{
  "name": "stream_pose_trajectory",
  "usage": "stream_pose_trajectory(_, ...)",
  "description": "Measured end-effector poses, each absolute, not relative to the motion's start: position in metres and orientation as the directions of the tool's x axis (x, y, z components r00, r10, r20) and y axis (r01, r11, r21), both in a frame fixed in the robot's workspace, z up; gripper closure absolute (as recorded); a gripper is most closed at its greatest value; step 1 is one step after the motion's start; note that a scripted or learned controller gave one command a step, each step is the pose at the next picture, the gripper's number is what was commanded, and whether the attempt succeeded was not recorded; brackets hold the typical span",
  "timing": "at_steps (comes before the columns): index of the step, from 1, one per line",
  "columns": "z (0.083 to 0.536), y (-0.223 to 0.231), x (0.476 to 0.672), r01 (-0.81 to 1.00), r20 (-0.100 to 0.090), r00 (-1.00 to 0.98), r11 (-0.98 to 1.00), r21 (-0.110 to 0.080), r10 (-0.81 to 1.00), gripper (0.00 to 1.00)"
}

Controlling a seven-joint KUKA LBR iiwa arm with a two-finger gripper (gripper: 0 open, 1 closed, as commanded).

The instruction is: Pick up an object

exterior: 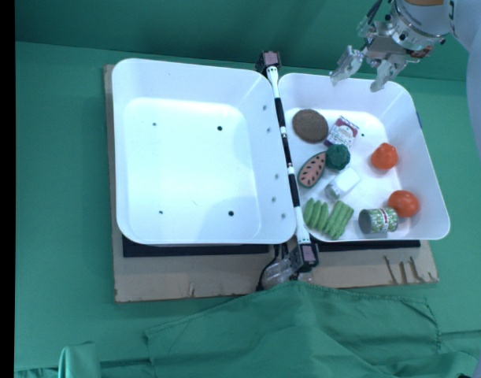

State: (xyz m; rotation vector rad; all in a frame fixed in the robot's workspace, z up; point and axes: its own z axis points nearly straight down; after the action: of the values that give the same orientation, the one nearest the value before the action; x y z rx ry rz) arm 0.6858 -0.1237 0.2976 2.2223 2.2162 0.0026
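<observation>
Overhead, the robot arm's gripper hangs at about one o'clock of the right bin, above its far rim, its two fingers spread wide with nothing between them and touching nothing. The pickable objects lie well below it inside that bin: a brown disc at eleven o'clock, a small printed packet just beside it, a dark green ball touching a watermelon slice near the centre, green pods at seven o'clock, a small can at five o'clock and two orange-red fruits along the three o'clock side. The likely risks: a descent from here could strike the rim rather than an object, and among the crowded central items the fingers might pinch two things or nudge the ball away.
</observation>
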Motion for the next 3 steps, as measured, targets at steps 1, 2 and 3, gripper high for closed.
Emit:
stream_pose_trajectory(1, 0.204, -0.167, 0.700, 1.000, -0.003, 0.006, -0.006, -0.003, 1.000, 0.00)
stream_pose_trajectory(2, 0.225, -0.165, 0.702, 1.000, -0.007, 0.005, -0.005, 0.011, 1.000, 1.00)
stream_pose_trajectory(3, 0.192, -0.179, 0.681, 1.000, -0.004, 0.003, -0.003, 0.009, 1.000, 1.00)
